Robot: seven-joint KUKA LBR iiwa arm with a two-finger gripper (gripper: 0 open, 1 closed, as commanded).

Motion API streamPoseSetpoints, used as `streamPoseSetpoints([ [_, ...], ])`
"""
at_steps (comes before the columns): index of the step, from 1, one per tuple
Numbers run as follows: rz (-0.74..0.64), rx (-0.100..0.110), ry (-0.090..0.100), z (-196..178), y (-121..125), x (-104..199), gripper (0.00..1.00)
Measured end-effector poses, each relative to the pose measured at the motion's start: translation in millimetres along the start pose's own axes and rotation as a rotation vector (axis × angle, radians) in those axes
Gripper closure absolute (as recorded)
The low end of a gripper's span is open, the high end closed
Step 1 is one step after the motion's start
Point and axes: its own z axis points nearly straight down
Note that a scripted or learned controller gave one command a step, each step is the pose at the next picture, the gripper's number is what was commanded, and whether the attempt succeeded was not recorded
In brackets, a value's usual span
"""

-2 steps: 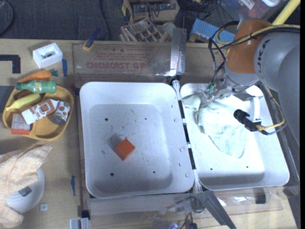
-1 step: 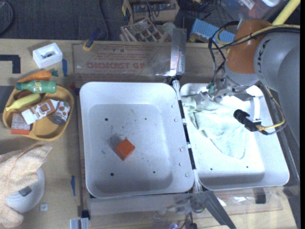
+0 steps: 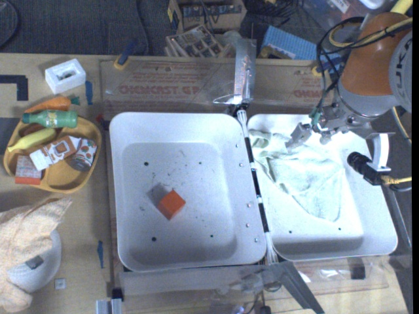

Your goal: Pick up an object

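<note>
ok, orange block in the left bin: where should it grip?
Probably straight down across two opposite flat sides of the orange block. It lies turned diagonally near the middle of the left bin, well off the walls, so rotate the gripper to match its faces.

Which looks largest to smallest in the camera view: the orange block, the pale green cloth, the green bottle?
1. Pale green crumpled cloth, in the right bin.
2. Green plastic bottle, lying in the yellow bowl.
3. Orange cube block, in the left bin.
</note>
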Motion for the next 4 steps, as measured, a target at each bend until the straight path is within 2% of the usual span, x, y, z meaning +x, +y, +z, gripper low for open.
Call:
streamPoseSetpoints([
  [1, 0.068, -0.002, -0.002, -19, -19, -39, 0.0],
  [2, 0.093, 0.003, 0.002, 70, -13, 3, 0.0],
  [3, 0.239, 0.0, -0.001, -12, -31, -24, 0.0],
  [4, 0.179, 0.004, 0.002, 72, -26, 11, 0.0],
])
